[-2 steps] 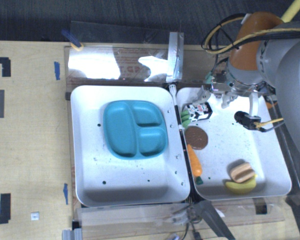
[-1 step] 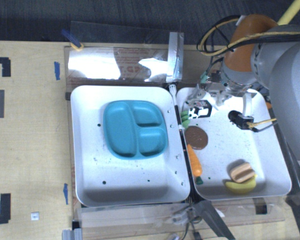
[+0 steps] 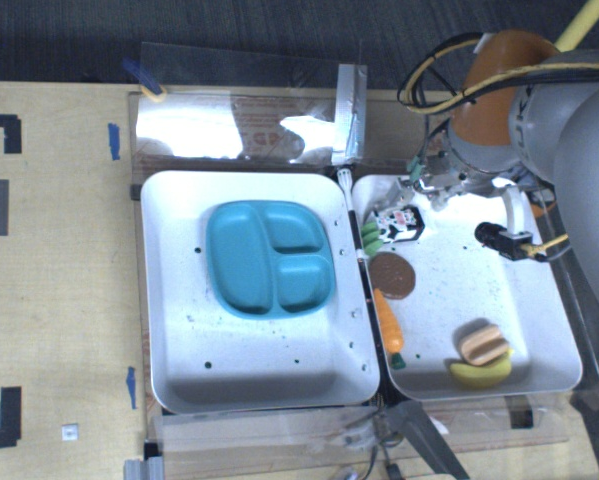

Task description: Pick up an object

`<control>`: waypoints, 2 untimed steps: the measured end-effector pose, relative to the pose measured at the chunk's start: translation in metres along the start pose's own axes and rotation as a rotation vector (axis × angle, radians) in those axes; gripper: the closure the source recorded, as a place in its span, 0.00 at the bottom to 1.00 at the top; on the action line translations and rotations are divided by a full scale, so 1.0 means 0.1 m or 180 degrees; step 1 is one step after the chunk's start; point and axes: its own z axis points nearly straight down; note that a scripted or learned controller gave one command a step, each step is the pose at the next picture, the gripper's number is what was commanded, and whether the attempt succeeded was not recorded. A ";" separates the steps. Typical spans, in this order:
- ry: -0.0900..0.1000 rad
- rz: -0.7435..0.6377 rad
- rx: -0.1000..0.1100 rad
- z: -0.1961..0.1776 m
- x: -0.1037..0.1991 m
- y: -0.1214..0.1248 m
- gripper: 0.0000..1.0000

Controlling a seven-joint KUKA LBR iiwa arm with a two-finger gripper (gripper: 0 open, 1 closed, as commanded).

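My gripper (image 3: 399, 221) hangs low over the far left corner of the right bin (image 3: 539, 318), below the grey wrist and orange band. Just to its left, against the bin wall, lies a small green object (image 3: 370, 234), touching or nearly touching the gripper. A brown round disc (image 3: 392, 276) lies just in front of the gripper. An orange carrot (image 3: 388, 323) runs along the bin's left wall. A hot dog in a bun (image 3: 482, 344) and a yellow banana (image 3: 481, 371) rest at the near right.
The left bin (image 3: 179, 348) holds a blue divided plate (image 3: 271, 257). A raised divider separates the two bins. A black fitting with a yellow cable (image 3: 506, 240) hangs off the arm over the right bin. A shiny clear panel stands behind the left bin.
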 end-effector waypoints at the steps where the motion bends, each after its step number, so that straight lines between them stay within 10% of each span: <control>1: -0.0005 -0.0907 0.0055 0.00 -0.11 -0.06 0.00; 2: -0.0023 -0.0921 0.0013 -0.15 -0.12 -0.02 1.00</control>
